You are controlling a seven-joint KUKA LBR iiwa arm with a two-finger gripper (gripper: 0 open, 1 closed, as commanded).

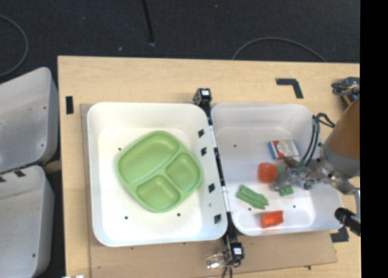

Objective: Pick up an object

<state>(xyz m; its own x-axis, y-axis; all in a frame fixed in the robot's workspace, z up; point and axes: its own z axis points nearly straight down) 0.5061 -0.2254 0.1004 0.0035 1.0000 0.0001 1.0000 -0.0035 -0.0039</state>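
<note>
The right bin (pixel 242 119) holds several small items. A round red piece (pixel 267 172) lies near its middle, with a small red, white and blue box (pixel 284 148) just behind it. A green pod-shaped piece (pixel 251 197) and an orange-red block (pixel 272 218) lie toward the front. My gripper (pixel 290 178) is low in this bin, right beside the round red piece, with a small green bit (pixel 285 190) directly under it. The grey arm with its orange band (pixel 345 137) comes in from the right.
The left bin (pixel 103 222) carries a green divided plate (pixel 159 171). A black-clipped divider (pixel 213 168) separates the bins. Cables (pixel 315 134) loop from the wrist over the right bin's far corner. Bare wooden bench (pixel 151 80) surrounds both bins.
</note>
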